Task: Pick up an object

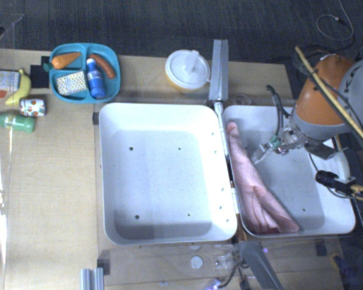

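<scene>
Camera view. Pink folded cloth (257, 189) lying along the left wall of the right-hand shallow white bin (336, 222), from rear-left corner toward front edge. Grey arm with orange band (323, 98) reaching in from the bench's right edge, gripper (272, 147) low over the bin's rear, just beside the cloth; probably positioned for a grasp. Left-hand white bin (163, 174) adjacent.

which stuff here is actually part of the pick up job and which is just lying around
Part of the job:
- pink cloth along the left wall of the right bin
- gripper above that bin

Just lying about:
- left bin
- blue divided tray of toy food
- white lidded cup
- banana, small can and green bottle
</scene>
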{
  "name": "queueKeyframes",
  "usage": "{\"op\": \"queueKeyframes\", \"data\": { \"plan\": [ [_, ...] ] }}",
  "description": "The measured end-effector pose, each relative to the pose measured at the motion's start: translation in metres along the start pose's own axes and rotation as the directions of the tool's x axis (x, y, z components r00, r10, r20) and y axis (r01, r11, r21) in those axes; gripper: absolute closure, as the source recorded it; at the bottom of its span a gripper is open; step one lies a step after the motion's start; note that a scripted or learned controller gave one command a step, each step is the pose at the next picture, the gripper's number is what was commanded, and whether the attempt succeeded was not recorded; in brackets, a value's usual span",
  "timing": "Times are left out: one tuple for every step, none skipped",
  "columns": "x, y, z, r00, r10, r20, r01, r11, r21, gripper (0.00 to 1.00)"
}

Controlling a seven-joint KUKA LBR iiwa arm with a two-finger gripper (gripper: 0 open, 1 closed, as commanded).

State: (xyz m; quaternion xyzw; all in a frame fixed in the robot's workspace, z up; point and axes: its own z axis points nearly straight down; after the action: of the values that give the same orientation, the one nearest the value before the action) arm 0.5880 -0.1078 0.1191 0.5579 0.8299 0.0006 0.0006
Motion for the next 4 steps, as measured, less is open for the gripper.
{"op": "queueKeyframes", "data": {
  "plan": [
    [-0.006,0.051,0.031,1.000,0.008,0.006,-0.008,1.000,-0.010,0.00],
    [0.013,-0.013,0.010,0.990,-0.138,-0.001,0.138,0.990,0.001,0.00],
    [0.000,0.037,0.030,0.985,0.174,0.004,-0.174,0.985,-0.010,0.00],
    [0.025,-0.028,0.029,0.996,-0.087,0.009,0.087,0.996,-0.013,0.00]
  ]
}}
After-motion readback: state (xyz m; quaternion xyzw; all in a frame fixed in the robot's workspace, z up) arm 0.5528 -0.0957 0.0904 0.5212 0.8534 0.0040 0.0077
